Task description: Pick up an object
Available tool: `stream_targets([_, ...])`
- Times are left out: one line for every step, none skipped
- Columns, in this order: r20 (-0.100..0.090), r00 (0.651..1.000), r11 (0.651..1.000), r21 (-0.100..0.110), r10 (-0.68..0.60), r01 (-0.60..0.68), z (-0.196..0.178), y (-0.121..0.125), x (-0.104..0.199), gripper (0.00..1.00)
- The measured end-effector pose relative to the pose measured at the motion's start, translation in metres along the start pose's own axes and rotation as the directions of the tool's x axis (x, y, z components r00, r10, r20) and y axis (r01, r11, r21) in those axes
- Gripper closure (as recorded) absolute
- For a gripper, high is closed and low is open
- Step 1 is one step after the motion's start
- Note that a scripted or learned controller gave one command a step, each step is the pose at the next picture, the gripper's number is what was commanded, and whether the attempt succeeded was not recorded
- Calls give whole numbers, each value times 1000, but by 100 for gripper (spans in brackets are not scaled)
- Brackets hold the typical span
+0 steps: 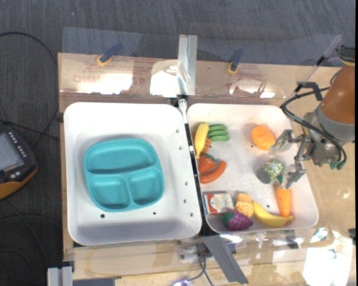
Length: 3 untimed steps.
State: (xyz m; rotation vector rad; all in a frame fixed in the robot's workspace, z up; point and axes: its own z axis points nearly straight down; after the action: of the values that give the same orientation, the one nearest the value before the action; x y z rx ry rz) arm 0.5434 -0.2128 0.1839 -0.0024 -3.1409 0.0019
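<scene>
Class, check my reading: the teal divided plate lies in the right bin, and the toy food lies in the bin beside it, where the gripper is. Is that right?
Not quite. The camera view shows the teal divided plate in the left bin, not the right one. The toy food does lie in the bin beside it, the right bin, where the gripper is.

Two white plastic bins [77, 159]. Teal three-compartment tray [124, 173] in the left one. Right one: yellow toy banana [200, 137], green pod [218, 132], orange round fruit [263, 137], orange carrot [284, 201], purple grapes [237, 220], red-and-white carton [218, 202]. Tan wooden counter [71, 79]. Arm has orange band [343, 97].
</scene>
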Motion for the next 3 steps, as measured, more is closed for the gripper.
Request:
stream_targets([1, 1000, 1000, 0, 21, -21, 83, -9, 37, 0])
stream_targets([-48, 996, 997, -13, -82, 81, 97, -13, -79, 0])
stream_targets([10, 985, 985, 6, -173, 173, 93, -13, 47, 0])
